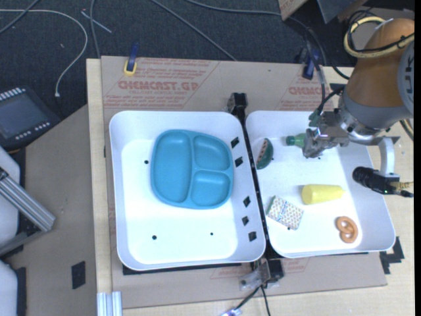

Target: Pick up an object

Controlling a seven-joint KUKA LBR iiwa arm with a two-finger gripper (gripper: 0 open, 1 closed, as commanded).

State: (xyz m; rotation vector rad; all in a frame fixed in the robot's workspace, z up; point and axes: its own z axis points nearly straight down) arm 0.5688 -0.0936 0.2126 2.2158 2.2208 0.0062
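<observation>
Though partly hidden, green bottle (294, 139) lies just beside gripper (313, 149).

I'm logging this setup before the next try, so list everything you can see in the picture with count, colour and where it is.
bins: two, white, side by side on the bench
divided plate: one, blue, in the left bin
watermelon slice toy: one, green and red, right bin, at its left wall
green item: one, right bin, upper part, beside the hand; too small to identify
yellow block: one, right bin, middle
patterned packet: one, white with coloured specks, right bin, lower left
pretzel toy: one, orange-brown, right bin, lower right
clamp: one, blue and yellow, bench's top left edge
arm: one, orange and grey, from the right
hand: one, over the right bin's upper part
</observation>
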